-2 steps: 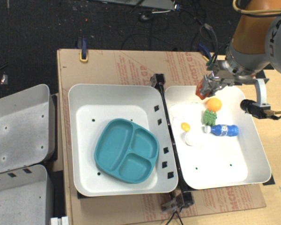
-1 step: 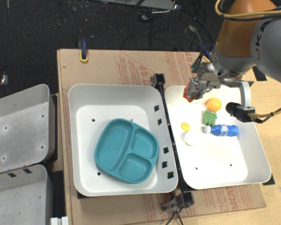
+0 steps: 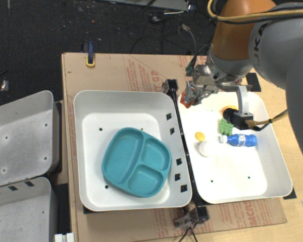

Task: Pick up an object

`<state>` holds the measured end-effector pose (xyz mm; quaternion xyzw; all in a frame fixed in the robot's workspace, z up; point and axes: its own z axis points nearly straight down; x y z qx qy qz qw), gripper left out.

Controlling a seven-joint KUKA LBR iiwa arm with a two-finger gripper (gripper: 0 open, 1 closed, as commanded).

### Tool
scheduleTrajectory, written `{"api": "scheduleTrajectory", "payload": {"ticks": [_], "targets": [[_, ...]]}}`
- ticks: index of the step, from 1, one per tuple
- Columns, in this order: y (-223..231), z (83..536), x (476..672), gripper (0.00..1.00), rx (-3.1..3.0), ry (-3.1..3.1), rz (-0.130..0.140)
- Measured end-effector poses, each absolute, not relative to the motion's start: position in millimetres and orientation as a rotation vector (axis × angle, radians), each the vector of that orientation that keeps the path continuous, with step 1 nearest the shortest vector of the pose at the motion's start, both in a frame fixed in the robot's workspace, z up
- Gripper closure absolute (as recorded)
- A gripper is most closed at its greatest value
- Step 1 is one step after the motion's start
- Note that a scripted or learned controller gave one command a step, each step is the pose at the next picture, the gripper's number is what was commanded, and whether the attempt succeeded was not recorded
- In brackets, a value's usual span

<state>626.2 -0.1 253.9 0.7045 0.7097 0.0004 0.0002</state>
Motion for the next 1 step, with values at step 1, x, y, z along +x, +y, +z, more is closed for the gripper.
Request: {"api": "scheduleTrajectory", "payload": {"ticks": [1], "targets": [[53.7,238.2,624.3,1.0,2.215,2.231,-0.001]]}}
